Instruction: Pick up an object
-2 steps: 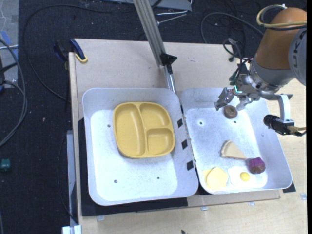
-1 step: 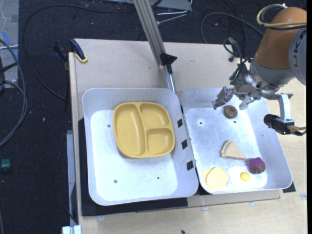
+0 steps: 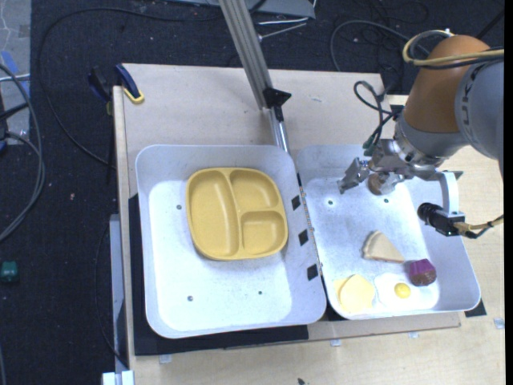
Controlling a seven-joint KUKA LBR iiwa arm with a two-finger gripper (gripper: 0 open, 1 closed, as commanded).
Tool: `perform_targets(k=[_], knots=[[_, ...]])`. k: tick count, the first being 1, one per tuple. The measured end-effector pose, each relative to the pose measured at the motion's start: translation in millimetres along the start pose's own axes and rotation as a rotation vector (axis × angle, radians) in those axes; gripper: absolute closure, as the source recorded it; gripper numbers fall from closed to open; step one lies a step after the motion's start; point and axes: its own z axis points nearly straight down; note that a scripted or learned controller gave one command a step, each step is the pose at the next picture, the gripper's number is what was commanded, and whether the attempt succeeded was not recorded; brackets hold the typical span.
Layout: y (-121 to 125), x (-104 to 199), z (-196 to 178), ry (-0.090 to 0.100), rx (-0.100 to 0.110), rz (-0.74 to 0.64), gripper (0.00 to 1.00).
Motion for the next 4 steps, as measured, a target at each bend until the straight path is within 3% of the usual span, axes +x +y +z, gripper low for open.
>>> perform_targets(k=[2,3,4], knots=[[1.9,3.4,86.9,-0.001,-0.003,0.0,0.0],[3.0,3.1,73.8,-0.002,-0.007,0.001,1.0],[8.5,-0.2,10.7,-0.002,-0.011,-0.001,1.0]])
